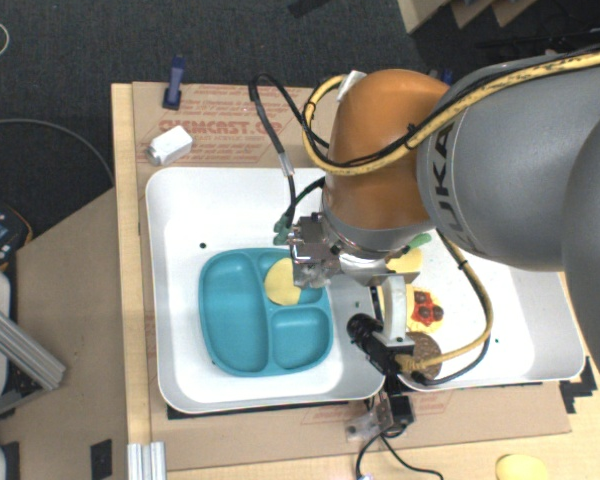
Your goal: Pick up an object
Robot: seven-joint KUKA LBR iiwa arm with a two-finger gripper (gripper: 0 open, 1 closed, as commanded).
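Observation:
A teal divided tray (255, 313) lies in the left white bin (180, 218). A pale yellow round object (281, 284) rests in the tray's upper right compartment. My gripper (305, 263) hangs right at the yellow object's right edge, low over the tray; the arm's orange wrist band and grey body cover most of it. In the right bin (540, 348), a yellow piece (408, 262), a red and yellow item (425, 309) and a brown round thing (424, 353) peek out from under the arm.
The arm's bulk covers the seam between the bins and much of the right bin. A small white block (170, 145) and a blue clip (174, 80) lie on the cardboard beyond the left bin. Black cables loop around the wrist.

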